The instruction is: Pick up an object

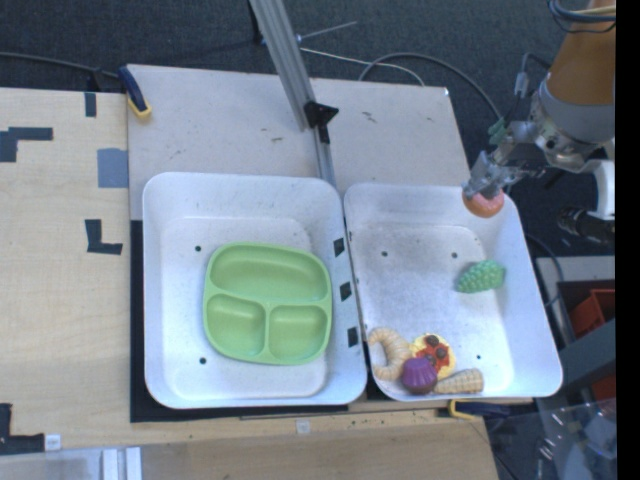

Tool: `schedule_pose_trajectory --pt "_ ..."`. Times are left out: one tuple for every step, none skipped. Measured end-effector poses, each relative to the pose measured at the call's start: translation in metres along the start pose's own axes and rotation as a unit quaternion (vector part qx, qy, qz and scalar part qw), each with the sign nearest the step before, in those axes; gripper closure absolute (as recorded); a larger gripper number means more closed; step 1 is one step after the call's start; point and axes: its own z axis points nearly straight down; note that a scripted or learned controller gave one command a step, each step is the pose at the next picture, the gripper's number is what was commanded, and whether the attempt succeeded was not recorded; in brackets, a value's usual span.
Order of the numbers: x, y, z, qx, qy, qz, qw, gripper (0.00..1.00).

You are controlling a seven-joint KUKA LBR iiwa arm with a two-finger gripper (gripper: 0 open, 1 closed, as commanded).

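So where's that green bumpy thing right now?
The green bumpy toy lies in the right bin, near its right wall, below the gripper and above the toy pile at the bin's front edge.

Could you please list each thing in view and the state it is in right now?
gripper: above the right bin's far right corner, shut on the orange-red piece.
orange-red piece: between the fingers, lifted.
green bumpy piece: lying loose in the right bin.
purple piece: in the near pile, touching its neighbours.
green divided plate: flat in the left bin.
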Motion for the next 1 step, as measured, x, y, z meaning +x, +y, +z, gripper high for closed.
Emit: schedule_pose_trajectory --pt "0.0553 0.0008 0.0161 0.002 0.001 -0.002 1.0 1.0"
